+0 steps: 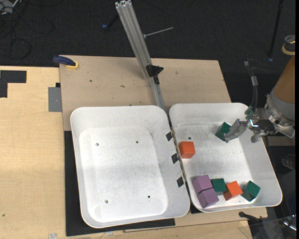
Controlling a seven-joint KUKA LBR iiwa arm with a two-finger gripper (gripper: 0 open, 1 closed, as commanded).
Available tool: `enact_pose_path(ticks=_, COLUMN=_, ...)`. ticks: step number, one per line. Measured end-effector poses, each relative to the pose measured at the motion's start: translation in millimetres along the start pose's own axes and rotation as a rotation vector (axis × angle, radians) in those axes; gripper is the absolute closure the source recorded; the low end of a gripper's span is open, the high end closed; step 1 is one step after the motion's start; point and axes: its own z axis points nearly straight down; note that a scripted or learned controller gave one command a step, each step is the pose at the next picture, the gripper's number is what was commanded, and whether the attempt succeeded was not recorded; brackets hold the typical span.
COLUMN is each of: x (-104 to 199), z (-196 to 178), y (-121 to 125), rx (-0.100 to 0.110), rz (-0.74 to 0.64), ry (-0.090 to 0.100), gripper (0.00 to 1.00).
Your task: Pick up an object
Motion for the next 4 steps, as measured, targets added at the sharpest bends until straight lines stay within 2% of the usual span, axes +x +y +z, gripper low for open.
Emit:
enact_pose_path(ticks=1, x=-0.9, z=-2.5, y=0.6, rx=-0.005, rz=0.003, ry=-0.001, gripper=0.00)
enact_pose_path(ticks=3, x=5.5, z=122.9, y=6.0, rx=0.001, rz=0.005, ry=0.001, gripper=0.00)
enact_pose_path(ticks=4, x=5.7, z=161.6, y=7.1, rx=-0.007, rz=0.006, ry=-0.001, gripper=0.00)
